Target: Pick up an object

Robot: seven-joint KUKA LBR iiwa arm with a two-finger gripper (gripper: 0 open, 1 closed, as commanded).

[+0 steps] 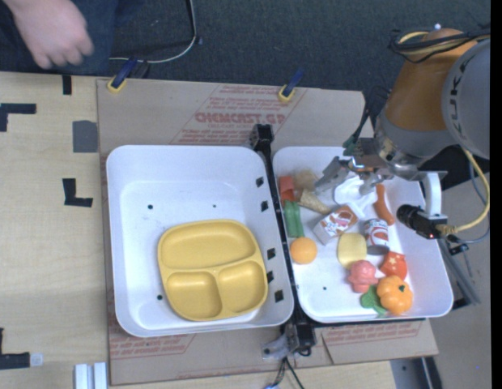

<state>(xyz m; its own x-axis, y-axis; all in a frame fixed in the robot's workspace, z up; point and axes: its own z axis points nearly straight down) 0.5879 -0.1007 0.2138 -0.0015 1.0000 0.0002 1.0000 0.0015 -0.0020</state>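
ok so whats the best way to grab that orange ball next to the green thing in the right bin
Probably straight from above, fingers closing across the middle of the orange ball. It is round, so no side grips better. The green piece lies just behind it and the right bin floor is bare in front, so closing left to right looks safest.

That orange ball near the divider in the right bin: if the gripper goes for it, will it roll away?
Probably. The orange ball looks round and smooth, so a glancing touch would likely send it rolling. It sits on bare floor of the right bin, with nothing close below it to stop it. It looks like toy food, so likely light and easily nudged.
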